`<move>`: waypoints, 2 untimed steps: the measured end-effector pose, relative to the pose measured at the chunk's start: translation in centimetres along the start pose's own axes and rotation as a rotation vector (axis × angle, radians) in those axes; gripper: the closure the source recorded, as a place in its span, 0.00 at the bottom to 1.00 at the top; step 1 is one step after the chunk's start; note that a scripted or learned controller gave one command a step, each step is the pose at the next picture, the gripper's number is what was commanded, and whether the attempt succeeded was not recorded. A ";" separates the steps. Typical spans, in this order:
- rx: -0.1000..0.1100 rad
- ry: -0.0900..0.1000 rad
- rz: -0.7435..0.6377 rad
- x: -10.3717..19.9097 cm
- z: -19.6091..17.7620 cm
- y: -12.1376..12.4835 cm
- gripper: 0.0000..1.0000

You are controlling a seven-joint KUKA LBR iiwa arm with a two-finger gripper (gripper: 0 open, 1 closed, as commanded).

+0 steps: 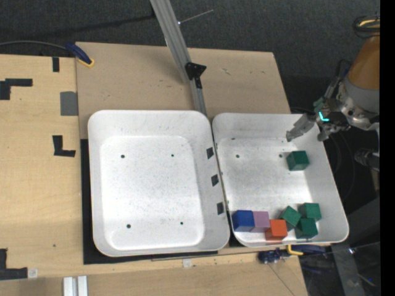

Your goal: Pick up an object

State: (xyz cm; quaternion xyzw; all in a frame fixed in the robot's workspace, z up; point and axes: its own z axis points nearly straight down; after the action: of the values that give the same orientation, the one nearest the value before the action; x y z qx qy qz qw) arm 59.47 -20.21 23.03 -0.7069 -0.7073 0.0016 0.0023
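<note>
The arm reaches in from the right, its end effector [303, 128] hanging over the upper right part of the right bin [259, 165]. Whether it is wide or narrow cannot be told from this slanted view, and nothing shows in its grasp. Just below it, a green block [297, 160] lies alone on the bin floor, apart from the end effector.

The other blocks crowd the near edge of the same bin: a blue block [243, 219] sits beside a purple block [261, 219], with an orange block [278, 229] touching the purple one at its lower right. Three more green blocks [302, 219] cluster at the right of the orange one, close against each other near the bin's corner.

The left bin [148, 184] sits alongside, its rim meeting the right bin's. Both rest on the wooden counter [136, 79], where a grey metal bar [176, 36] runs at a slant from the top toward the gap between the bins.
</note>
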 end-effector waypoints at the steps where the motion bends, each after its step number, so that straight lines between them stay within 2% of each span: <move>1: -0.004 -0.002 -0.001 0.0 -0.3 0.1 0.00; 2: 0.002 0.000 -0.002 1.1 5.5 0.0 0.00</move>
State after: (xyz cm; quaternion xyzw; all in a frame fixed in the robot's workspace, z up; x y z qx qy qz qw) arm 59.40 -19.12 17.57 -0.7063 -0.7079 0.0021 0.0029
